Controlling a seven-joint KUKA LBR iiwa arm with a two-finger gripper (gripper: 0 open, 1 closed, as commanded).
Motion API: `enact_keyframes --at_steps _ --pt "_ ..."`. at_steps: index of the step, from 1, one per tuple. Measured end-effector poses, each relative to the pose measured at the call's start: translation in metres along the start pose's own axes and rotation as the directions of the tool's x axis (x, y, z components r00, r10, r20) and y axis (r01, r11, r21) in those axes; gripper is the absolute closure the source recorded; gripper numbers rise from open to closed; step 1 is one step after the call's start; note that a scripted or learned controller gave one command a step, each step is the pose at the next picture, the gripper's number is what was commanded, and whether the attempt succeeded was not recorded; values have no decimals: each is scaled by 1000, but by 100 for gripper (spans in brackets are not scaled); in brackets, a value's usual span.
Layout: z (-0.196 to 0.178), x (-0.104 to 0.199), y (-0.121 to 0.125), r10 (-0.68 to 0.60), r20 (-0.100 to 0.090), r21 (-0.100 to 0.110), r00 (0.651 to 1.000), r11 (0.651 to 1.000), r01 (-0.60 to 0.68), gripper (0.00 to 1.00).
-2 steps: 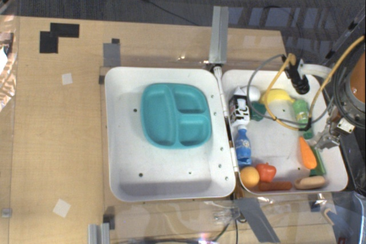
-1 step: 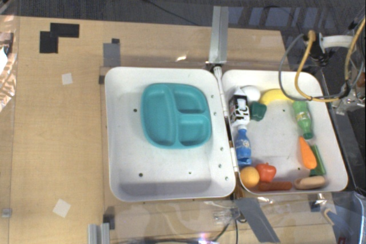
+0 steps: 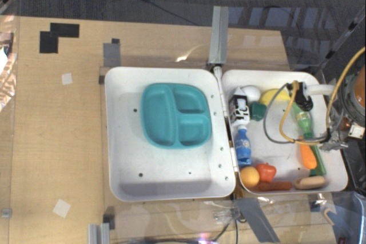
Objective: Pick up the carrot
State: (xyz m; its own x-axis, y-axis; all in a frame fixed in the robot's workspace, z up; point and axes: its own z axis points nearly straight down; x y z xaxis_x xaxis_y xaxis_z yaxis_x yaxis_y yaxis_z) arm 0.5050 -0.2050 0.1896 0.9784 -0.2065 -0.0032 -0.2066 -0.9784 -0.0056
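Of the 2 white bins on the counter (image 3: 57,140), the right bin (image 3: 337,183) holds the carrot (image 3: 307,156) near its right wall. The pincer (image 3: 334,143) sits just beside it; its opening I cannot tell. Approach step; next calls for closing around the carrot.

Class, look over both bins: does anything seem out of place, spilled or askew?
Nothing is spilled or broken. The teal plate lies alone in the left bin, while the carrot, blue bottle and other items crowd the right bin.
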Motion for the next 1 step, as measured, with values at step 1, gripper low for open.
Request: enact_keyframes --at_steps 1 --pt "73 -8 -2 198 -15 -3 980 980 -199 100"
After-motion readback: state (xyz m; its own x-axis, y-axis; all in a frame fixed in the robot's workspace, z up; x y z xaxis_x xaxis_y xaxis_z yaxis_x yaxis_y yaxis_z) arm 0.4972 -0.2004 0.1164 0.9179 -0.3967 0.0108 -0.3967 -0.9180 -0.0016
